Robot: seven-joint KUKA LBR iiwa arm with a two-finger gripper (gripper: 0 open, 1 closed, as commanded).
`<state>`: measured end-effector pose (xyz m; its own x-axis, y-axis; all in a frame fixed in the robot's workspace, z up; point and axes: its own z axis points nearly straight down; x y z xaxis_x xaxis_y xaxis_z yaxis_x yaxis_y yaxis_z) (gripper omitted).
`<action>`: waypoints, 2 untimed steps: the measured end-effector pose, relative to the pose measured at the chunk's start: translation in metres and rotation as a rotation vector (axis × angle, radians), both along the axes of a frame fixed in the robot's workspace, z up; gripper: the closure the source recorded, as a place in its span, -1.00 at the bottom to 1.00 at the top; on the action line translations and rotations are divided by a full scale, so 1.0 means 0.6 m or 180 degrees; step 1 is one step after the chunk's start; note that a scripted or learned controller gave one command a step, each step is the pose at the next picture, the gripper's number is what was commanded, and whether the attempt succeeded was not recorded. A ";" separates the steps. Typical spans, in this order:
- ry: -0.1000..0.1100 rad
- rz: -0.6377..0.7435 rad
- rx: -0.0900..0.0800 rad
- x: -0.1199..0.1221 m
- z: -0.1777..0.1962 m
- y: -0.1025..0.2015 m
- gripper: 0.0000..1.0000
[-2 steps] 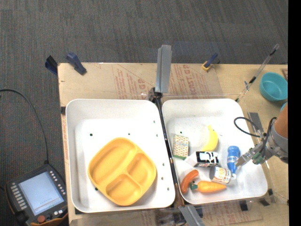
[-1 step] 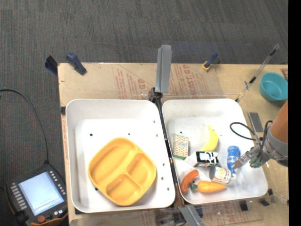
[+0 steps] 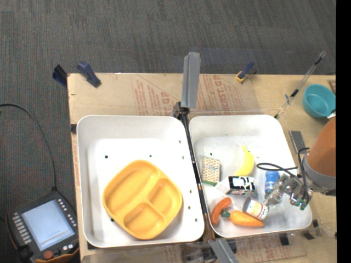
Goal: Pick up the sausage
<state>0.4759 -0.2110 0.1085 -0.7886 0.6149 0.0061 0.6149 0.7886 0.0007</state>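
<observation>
The sausage (image 3: 220,209) lies near the front edge of the right bin (image 3: 236,126), its lower end touching the green top of a carrot (image 3: 243,218) beside it. The gripper (image 3: 287,193) hovers to the right of them, over the bin's right side, next to a small jar (image 3: 256,208) and a blue bottle (image 3: 271,180); I cannot tell whether its fingers are apart or together. A banana (image 3: 247,161) lies farther back. The left bin (image 3: 93,130) holds a yellow tray (image 3: 143,198).
</observation>
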 end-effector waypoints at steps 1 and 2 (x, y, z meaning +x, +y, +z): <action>0.0007 -0.0018 0.0011 0.000 0.013 -0.001 1.00; 0.0014 -0.0039 0.0022 -0.001 0.027 -0.002 1.00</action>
